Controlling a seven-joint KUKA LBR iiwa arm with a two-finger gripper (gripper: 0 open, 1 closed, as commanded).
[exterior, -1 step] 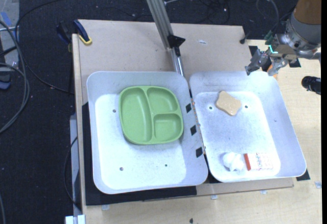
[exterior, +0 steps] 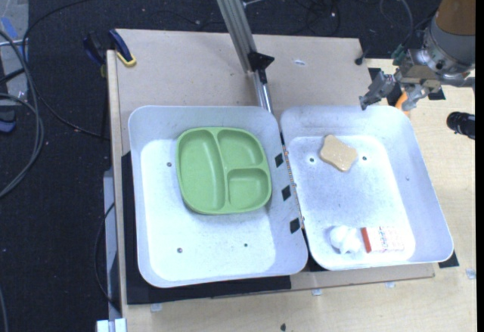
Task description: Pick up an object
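Plate (exterior: 224, 170), green and divided, fills the left bin (exterior: 151, 247). In the right bin (exterior: 423, 202) a tan sponge (exterior: 337, 153) lies near the back, likely light and squashy, best pinched across its narrow middle. Pincer (exterior: 387, 93) hangs beyond that bin's far corner; whether released or clenched I cannot tell.

Even, fairly bright overhead light. The white bins (exterior: 378, 243) look slightly washed out. Shadows are soft, detail a little grainy.

matt green plastic tray (exterior: 224, 170), speckled white bins (exterior: 151, 194)
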